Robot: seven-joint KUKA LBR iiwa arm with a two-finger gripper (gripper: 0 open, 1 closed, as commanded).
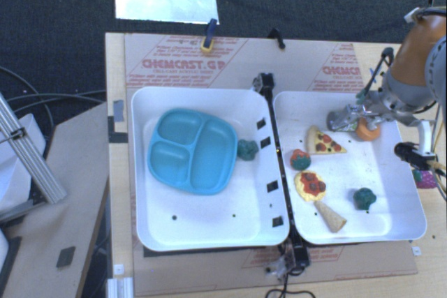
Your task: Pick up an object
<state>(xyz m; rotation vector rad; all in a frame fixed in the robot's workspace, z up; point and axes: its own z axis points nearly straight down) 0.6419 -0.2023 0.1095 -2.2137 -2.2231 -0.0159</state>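
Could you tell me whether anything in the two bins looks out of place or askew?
Mostly tidy. One oddity: a green broccoli piece lies alone in the left bin, touching the blue divided plate's right edge, apart from the other toy food in the right bin.

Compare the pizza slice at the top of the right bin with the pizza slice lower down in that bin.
The upper pizza slice is a short, flat triangle, with its tip toward the bin's far-left side. The lower pizza slice is longer: a round topped end and a plain crust-coloured point aimed at the bin's near edge. The upper one lies just left of the gripper; the lower one lies farther from it. Both are yellow with red toppings and lie flat in the right bin.
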